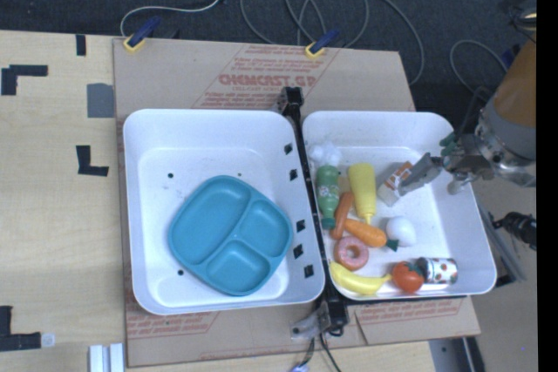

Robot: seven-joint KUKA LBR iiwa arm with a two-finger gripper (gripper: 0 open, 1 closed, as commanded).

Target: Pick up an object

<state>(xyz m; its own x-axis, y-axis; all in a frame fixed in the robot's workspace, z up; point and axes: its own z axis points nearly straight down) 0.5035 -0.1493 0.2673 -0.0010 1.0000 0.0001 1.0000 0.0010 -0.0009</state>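
White right bin [453,213] crowded with toy food; jaws [399,180] low over yellow bottle [364,190], reaching in; spread or pinching, can't tell.

Blue tray [230,233] in L bin [139,144]; toy food, gripper [403,179] over R bin [475,226].

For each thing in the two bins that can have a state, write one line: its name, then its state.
Blue divided plate: flat in left bin, compartments bare.
Yellow bottle: lying down in right bin.
Green bottle: lying down.
Can: on its side.
Banana: lying by the front wall.
Gripper: over right bin, grip unclear.
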